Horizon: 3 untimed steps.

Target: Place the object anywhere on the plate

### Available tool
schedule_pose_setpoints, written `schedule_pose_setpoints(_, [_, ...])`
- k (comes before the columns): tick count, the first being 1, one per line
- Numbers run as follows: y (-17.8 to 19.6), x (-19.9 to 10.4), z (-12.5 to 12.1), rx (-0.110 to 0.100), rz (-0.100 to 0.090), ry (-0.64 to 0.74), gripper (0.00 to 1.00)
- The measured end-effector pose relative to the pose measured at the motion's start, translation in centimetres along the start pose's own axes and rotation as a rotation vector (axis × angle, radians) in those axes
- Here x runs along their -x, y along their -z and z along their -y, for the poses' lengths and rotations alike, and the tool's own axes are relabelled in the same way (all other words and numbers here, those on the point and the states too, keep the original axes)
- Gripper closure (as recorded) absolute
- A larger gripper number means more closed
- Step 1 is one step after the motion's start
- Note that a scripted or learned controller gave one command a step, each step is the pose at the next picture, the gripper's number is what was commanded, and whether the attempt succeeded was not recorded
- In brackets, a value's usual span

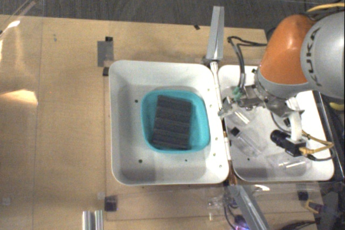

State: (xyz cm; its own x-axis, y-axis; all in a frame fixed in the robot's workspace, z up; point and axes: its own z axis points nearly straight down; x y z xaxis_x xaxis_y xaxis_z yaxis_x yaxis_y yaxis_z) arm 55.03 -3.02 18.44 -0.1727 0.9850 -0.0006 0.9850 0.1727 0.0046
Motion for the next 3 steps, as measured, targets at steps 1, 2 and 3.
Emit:
schedule_pose_setpoints(1, [0.1, -6.0, -2.4, 0.002, -0.001, -0.070, 0.00])
schedule_pose_setpoints(2, [0.1, -0.9, -2.4, 0.003, 0.000, -0.072, 0.00])
schedule_pose_setpoints(3, [0.1, -3.8, -6.6, 0.002, 0.000, -0.071, 0.00])
